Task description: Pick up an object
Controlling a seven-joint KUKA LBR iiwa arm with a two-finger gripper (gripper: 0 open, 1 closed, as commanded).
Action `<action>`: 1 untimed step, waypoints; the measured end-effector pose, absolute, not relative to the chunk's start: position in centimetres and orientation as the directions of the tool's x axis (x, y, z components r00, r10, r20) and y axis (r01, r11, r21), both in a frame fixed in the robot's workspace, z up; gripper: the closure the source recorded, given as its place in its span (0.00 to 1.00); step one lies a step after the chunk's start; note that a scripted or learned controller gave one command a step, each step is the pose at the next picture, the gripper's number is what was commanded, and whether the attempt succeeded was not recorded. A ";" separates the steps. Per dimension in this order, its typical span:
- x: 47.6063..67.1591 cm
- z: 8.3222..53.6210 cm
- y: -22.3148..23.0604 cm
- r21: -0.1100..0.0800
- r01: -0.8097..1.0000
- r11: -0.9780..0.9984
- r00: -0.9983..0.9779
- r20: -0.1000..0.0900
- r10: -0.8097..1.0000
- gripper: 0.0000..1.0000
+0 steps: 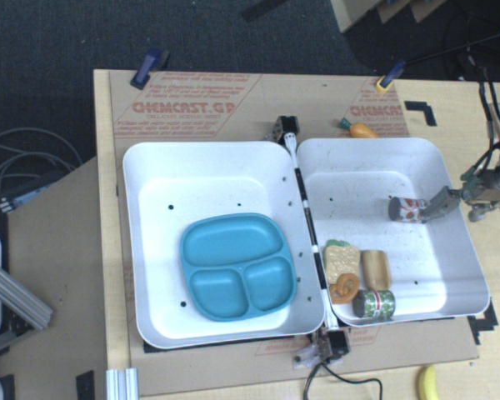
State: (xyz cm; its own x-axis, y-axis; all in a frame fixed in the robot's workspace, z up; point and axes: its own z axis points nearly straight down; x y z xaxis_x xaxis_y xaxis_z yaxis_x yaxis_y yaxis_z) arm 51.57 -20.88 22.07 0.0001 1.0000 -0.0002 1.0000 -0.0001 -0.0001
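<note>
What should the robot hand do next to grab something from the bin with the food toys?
Probably lift straight up a little. The gripper sits low in the right bin at a small red-and-white object, which appears to lie at its fingertips. A short raise would show whether it really comes along. The other toys, like the green can, lie clustered at the bin's near-left corner, away from the gripper.

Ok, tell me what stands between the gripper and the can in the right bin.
Nothing visible does. The gripper is over the right bin's upper right, and bare white floor runs from it down to the can by the lower rim.
</note>
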 end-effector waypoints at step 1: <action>50.3 8.4 -19.1 0.001 1.000 0.000 0.000 0.000 1.000 0.00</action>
State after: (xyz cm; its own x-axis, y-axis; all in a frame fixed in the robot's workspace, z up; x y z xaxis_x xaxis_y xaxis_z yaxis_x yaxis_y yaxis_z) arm 50.32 -19.06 8.45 0.0001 1.0000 -0.0003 1.0000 -0.0001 0.0005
